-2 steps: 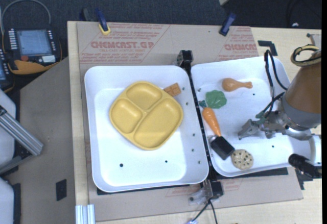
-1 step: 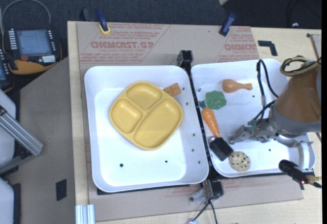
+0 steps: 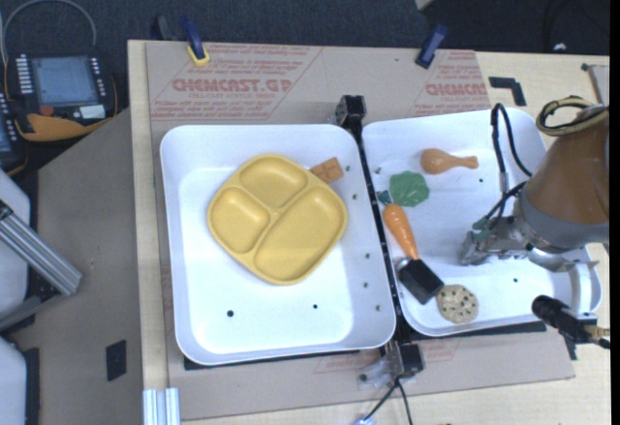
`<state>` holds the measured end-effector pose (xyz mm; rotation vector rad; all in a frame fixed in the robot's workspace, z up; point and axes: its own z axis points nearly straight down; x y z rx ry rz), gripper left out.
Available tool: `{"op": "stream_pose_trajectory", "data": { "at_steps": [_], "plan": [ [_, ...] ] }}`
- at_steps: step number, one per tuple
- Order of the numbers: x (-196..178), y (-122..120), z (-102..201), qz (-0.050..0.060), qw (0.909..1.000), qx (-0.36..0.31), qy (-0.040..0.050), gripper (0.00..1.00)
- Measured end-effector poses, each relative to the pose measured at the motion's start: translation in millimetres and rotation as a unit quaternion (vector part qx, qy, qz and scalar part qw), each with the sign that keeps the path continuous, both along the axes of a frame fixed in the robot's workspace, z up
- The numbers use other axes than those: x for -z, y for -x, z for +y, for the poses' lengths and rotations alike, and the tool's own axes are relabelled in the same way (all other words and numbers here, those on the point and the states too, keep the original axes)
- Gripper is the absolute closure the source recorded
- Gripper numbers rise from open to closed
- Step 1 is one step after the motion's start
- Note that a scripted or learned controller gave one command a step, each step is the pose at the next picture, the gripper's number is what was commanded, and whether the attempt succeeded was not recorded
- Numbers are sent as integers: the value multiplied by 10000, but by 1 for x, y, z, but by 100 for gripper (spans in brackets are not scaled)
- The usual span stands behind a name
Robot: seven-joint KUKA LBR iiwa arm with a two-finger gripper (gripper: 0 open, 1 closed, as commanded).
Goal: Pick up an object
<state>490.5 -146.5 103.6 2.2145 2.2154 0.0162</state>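
My gripper [image 3: 477, 247] hangs low over the right bin [image 3: 504, 137], near its right side, pointing left over bare white floor. Several objects lie left of it: a carrot [image 3: 399, 229], a green leafy piece [image 3: 408, 188], a tan drumstick [image 3: 448, 161], a black spatula-like block [image 3: 419, 280] and a cookie [image 3: 456, 302]. Nothing shows between the fingers. The cookie lies just below and left of the gripper, apart from it.
The left bin [image 3: 194, 307] holds a yellow divided plate [image 3: 277, 217] and a small brown block [image 3: 327, 169] at the plate's upper right. A black divider rail [image 3: 373, 220] runs between the bins. Cables [image 3: 502, 147] trail over the right bin's far side.
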Motion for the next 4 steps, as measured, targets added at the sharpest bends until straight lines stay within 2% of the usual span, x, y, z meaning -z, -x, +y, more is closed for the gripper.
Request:
{"op": "stream_pose_trajectory", "data": {
  "at_steps": [1, 2, 3, 4],
  "plan": [
    [-64, 0, 1, 36, 10000, -4, 16, 100],
    [-126, -8, 1, 26, 10000, -7, 18, 100],
    [-131, -8, 1, 52, 10000, -1, 13, 100],
    [-139, -11, 56, 55, 10000, -28, 1, 100]
  ]
}}
